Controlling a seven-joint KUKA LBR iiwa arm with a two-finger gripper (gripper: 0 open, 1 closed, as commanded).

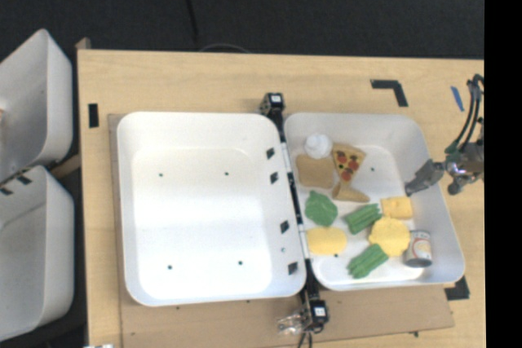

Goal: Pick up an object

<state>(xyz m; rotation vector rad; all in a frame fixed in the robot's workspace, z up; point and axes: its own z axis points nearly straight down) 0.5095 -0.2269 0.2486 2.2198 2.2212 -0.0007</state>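
Gripper [440,175] is hanging at the right bin's [412,130] right rim; can't tell its opening, and nothing is showing in it. Toys are lying in the right bin: pizza slice [348,162], white ball [317,146], green pieces [321,209], yellow pieces [390,235], small can [418,248]. Left bin [130,175] is sitting alongside.

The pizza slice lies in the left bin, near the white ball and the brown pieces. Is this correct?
Not quite. The camera view shows the pizza slice in the right bin, not the left bin. The rest holds: it lies near the white ball and the brown pieces.
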